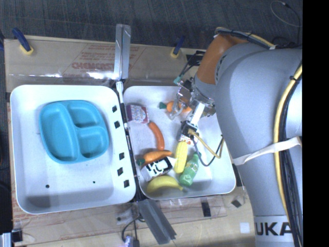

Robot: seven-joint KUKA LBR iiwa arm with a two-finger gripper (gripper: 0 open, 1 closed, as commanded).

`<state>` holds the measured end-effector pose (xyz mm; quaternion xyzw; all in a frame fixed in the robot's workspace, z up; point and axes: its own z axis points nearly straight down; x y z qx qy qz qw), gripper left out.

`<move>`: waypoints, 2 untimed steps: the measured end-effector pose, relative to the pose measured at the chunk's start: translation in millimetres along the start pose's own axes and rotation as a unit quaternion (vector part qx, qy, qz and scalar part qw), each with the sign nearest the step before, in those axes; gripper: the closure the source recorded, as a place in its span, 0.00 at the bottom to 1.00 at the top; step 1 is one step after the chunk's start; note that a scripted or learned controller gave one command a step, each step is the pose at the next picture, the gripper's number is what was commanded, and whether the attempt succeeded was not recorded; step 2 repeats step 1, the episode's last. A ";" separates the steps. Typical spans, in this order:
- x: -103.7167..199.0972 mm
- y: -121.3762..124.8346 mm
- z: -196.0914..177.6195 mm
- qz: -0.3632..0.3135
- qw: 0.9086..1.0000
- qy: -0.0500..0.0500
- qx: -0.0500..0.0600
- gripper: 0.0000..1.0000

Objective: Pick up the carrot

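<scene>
A small orange carrot (169,106) with a green tip lies near the back of the right bin (221,181). My gripper (181,106) is right over it and hides its middle. Orange shows on both sides of the gripper, which is low in the bin at the carrot. I cannot make out whether the carrot is held.
The right bin also holds a dark red packet (138,113), an orange sausage (157,134), another orange piece (157,155), a black-and-white card (160,165), a banana (163,184), a yellow piece (181,156) and a green bottle (190,170). A blue divided tray (74,129) lies in the left bin (31,189).
</scene>
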<state>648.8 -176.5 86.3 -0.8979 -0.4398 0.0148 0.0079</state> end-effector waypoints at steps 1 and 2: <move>1.5 -2.2 -5.5 -0.005 1.000 -0.002 0.004 1.00; 1.5 -2.2 -5.5 -0.005 1.000 -0.002 0.004 1.00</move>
